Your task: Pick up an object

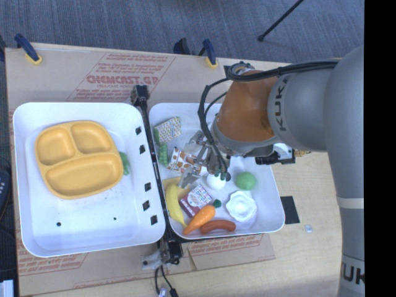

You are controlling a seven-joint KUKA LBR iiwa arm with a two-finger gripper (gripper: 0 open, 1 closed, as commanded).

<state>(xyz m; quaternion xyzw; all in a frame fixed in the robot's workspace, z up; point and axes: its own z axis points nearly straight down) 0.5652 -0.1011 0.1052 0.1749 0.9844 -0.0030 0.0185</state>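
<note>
Several toys crowd the right bin [267, 210] beneath my gripper [207, 164], finger state I cannot tell; the white egg [216, 181] looks light, hard, slippery, best pinched across its middle.

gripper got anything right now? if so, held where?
Cannot be told. The gripper is down among the items in the right bin, by the white egg and giraffe-print carton, but nothing shows clearly between its fingers.
</note>
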